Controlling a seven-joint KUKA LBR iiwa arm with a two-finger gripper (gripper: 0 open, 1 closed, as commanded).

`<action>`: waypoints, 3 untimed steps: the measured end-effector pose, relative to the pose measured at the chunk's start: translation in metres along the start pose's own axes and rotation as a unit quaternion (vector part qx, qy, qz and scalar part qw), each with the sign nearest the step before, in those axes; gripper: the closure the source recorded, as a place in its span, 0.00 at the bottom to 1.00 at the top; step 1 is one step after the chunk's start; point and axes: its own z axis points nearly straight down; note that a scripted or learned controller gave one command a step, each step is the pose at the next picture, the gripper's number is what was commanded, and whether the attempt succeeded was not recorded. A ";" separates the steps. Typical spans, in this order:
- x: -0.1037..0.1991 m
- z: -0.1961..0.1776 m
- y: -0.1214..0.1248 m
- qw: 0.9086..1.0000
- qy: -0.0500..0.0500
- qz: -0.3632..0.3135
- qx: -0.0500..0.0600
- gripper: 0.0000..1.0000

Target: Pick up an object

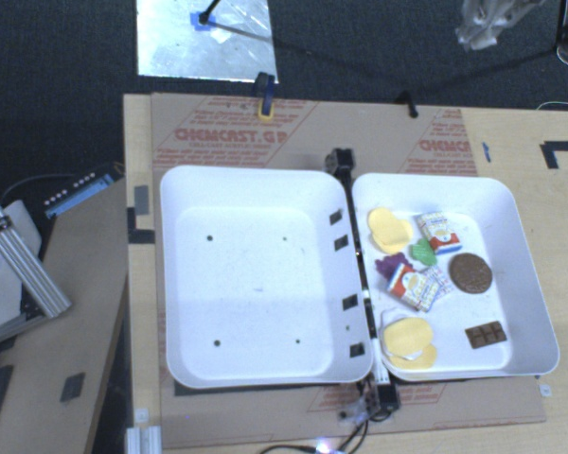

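The claw (pixel 488 17) hung far right above the surface, its grip impossible to tell; next came descending toward the right bin (pixel 525 244), perhaps the brown cookie (pixel 471 273).

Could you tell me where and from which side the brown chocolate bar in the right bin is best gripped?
Grip the chocolate bar across its short sides, coming straight down from above. It lies flat on the floor of the right bin, apart from the other items, with bare floor all around it, so fingers should fit either side. The hand is up beyond the bench.
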 end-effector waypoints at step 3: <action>0.204 0.157 -0.001 1.000 0.005 -0.013 -0.003 1.00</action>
